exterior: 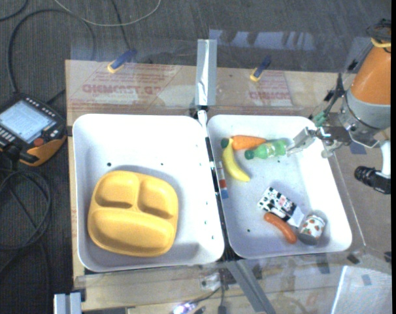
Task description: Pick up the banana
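The gripper point(301, 140), jaw state impossible to tell, sits at the green bottle's point(268, 150) right end, right of the banana point(234, 164)

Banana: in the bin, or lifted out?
In: the banana lies flat on the right bin's floor, beside the carrot.

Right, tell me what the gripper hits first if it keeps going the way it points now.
The gripper points toward the view's left, at the green bottle, so it would probably meet that first. The banana lies beyond, lower left. Height above the bin is unclear from this slant.
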You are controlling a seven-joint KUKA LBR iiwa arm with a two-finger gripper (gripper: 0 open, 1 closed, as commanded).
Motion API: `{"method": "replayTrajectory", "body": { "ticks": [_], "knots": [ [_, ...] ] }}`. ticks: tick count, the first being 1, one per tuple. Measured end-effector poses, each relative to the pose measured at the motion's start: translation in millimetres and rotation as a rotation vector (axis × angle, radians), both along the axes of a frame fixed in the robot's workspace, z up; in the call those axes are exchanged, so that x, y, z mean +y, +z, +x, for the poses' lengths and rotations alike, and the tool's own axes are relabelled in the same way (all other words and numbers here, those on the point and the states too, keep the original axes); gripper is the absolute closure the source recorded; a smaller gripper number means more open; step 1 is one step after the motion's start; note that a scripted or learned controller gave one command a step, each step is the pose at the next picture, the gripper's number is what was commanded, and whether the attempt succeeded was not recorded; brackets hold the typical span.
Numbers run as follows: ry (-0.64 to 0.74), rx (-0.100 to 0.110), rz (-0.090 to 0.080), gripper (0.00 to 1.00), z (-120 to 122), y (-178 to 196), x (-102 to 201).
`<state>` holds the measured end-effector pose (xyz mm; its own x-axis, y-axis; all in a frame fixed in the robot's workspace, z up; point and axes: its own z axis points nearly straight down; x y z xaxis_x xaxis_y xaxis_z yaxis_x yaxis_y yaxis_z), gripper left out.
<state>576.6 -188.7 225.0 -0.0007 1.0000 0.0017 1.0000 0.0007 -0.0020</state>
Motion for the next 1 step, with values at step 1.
{"method": "replayTrajectory", "body": {
  "ticks": [1],
  "knots": [
    [-0.078,0.001,0.000,0.00,-52.6,-95.8,32.1]
  ]
}}
